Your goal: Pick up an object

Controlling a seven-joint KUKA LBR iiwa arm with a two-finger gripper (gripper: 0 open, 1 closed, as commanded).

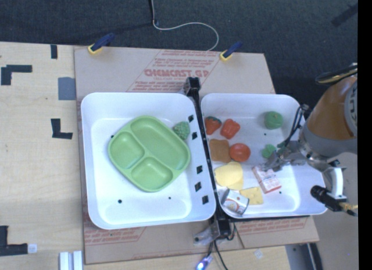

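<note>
The claw [273,161] hangs low over the right bin [290,103], at the end of the arm [331,120], but it is too small and dark here to tell its state or whether it grips anything, so the pick looks not yet done. Just below it lies a small red-and-white packet [268,180], the likeliest target, with a little green piece [269,149] just above it. Farther left sit a tomato [239,152], a yellow lump [228,175] and, in the other bin, a green plate [149,153].
</note>
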